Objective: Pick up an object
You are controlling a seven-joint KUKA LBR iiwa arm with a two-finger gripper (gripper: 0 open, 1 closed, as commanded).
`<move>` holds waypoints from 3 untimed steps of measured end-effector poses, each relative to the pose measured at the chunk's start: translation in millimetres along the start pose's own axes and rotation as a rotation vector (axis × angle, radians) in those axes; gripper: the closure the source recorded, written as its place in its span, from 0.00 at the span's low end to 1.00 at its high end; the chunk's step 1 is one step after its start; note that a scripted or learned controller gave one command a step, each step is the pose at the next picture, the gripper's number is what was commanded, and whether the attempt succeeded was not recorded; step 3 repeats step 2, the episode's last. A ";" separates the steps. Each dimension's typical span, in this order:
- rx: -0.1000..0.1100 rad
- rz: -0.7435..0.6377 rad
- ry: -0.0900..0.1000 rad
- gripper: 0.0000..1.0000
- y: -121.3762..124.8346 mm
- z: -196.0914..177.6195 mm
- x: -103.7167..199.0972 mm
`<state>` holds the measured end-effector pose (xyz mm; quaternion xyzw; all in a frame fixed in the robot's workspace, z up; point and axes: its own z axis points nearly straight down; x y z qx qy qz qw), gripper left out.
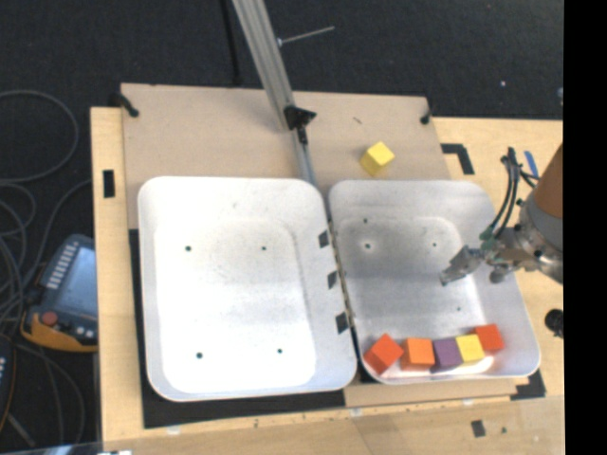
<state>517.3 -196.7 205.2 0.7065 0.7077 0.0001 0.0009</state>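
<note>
Broadly, on the desk [398, 102]: two white bins, left bin [161, 207] bare, right bin [379, 202] with five blocks lined along its near wall. Above the right bin's right side, end effector [467, 263]; grip state impossible to tell. Approach step, seemingly, nothing grasped. Next: down and nearward to the red block [489, 338], closest, just below. Lone yellow cube [377, 157] behind the bins.
</note>
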 end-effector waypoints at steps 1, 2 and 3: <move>-0.004 -0.009 0.003 0.00 28.1 -51.8 116.2; 0.007 -0.007 0.004 0.00 -8.5 11.5 197.8; 0.007 -0.007 0.004 0.00 -8.5 11.5 197.8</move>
